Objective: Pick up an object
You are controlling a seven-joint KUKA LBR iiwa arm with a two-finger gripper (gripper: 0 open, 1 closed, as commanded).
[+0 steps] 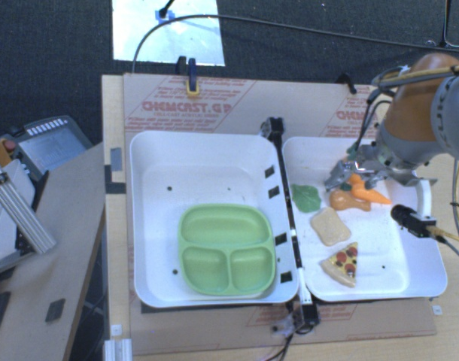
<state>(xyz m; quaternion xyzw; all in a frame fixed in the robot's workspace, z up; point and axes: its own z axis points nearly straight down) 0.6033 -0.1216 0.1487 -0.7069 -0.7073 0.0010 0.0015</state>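
Jaws cannot be read from this slanted overhead view: the gripper (355, 173) sits low in the right bin (421, 280), its metal tip lost against the orange toy carrot (359, 195) directly beneath it, so whether it is spread or closed, or has anything between its tips, I cannot tell. That carrot touches or nearly touches the tip, lying just toward the camera from it with its narrow end pointing right. Left of the jaws and slightly nearer the camera lies a green lettuce-like toy leaf (306, 198), close to the divider between the bins. Nearer the camera than the carrot rests a tan slice of toy bread (331, 227), and beyond that, nearer still, a toy pizza slice (342, 264). Well to the left of the jaws, in the left bin (150, 201), a green three-compartment plate (226, 248) lies flat. Behind the jaws rises the grey arm (433, 115) with its orange band.
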